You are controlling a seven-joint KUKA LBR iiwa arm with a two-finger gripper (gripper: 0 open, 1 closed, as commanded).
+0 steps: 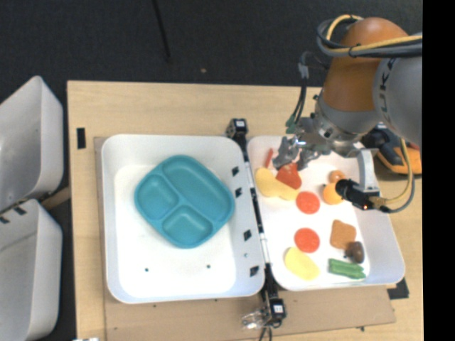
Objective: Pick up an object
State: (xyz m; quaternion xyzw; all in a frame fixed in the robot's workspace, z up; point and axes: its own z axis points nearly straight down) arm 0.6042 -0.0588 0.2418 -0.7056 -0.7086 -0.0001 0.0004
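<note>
From my console I see the arm [387, 69] as a bulky grey casing with a broad, rounded orange band above the wrist, glossy under the light. Yellow and black cables loop over the top of that orange section, and a thinner green-tinged lead drops beside it. Below it sits a grey, ring-shaped wrist flange. The gripper [290, 156] is bare grey metal with small dark fittings and slim fingers. A black module [353, 192] with a small red light hangs off a pale bracket, and a yellow cable curves away from it.
</note>
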